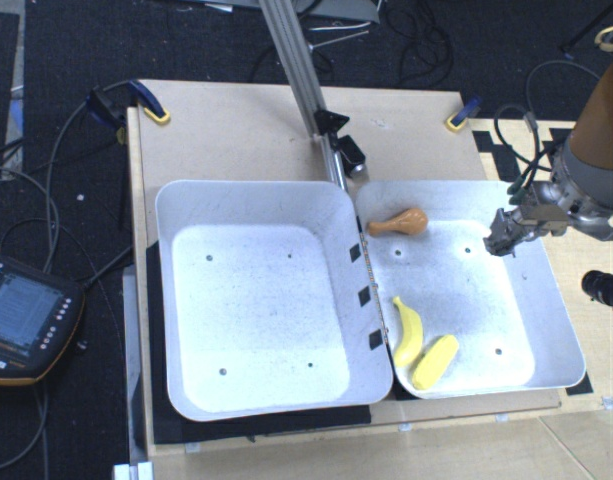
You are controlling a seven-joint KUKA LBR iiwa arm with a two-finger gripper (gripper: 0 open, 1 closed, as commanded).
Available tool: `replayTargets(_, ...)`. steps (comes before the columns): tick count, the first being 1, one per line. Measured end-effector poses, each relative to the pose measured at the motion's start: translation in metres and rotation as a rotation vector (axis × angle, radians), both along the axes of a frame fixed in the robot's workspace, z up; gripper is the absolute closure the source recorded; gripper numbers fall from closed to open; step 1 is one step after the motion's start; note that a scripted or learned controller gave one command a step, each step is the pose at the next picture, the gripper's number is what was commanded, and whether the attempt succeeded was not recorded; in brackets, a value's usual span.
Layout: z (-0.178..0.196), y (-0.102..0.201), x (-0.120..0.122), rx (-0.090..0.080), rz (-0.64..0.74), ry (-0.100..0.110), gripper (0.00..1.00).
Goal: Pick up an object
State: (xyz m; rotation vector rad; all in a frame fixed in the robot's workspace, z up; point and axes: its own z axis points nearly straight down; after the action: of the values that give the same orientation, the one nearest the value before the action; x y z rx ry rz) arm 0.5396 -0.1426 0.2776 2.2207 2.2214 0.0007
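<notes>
White plastic forms both shallow bins on the pale wooden desk (236,133): the left bin (256,298) and the right bin (486,298) sit side by side, their inner rims touching along the middle. In the right bin, a tan, drumstick-shaped object (400,223) lies near the far rim, close to the inner corner, its thin end pointing toward the left bin. Nearer the front of that bin, a yellow banana (407,330) lies along the inner wall, and a shorter yellow oblong object (434,361) rests just beside it, the two touching or nearly so. The grey arm (586,183) enters from the right, with its orange band at the frame's edge, and its dark pincer (503,241) sits over the far right part of the right bin, well apart from all three objects. Nothing is seen between its tips, and whether they are spread or closed cannot be told from this angle. A slanted metal post (301,68) rises from the desk's far side, yellow-tipped clamps (151,106) grip its far corners, and a handheld control pendant (26,318) lies on the dark floor to the left.
</notes>
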Motion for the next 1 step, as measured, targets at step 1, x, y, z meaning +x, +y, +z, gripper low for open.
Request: replayTargets(1, -0.0152, 0.0526, 0.0039, 0.001, 0.003, 0.002, 1.0)
